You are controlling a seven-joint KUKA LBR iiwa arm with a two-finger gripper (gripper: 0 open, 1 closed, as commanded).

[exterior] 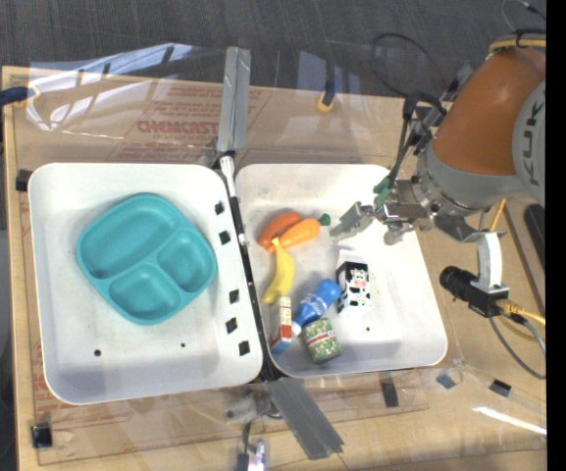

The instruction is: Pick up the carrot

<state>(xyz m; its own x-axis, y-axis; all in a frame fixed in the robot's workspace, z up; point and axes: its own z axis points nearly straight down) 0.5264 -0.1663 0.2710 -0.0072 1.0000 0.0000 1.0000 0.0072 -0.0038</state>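
In the right bin (412,263), toward its ten o'clock corner, lies the carrot (298,232): a smooth, glossy orange taper, its green tuft pointing to three o'clock. Touching it at eleven o'clock sits a rounder orange piece (279,223), same plastic sheen. Just below, at six o'clock from the carrot, a yellow banana (282,274) curves downward, slick and toy-like.

Over at three o'clock from the carrot hovers the pincer (353,220), grey metal, hanging off the arm (484,126) with its big rounded orange band. The pincer's tip sits near the carrot's green end but apart from it; nothing shows between the fingers, and whether they stand open or closed I cannot tell from this slant.

Further down the bin, at five o'clock from the carrot, a small black-and-white carton (356,286) lies boxy and hard-edged. Beside it at eight o'clock, a blue bottle (316,303) lies tilted, and below that a round can (322,341) with a speckled green label. A slim red-and-white tube (284,324) lies along the bin's left wall.

The left bin (57,361) is shallow, white, with rounded corners, and carries a teal plate (145,256), matte and divided into three soft-edged compartments. Both bins rest on the brown cardboard-topped bench (106,116), covered with clear glossy film.
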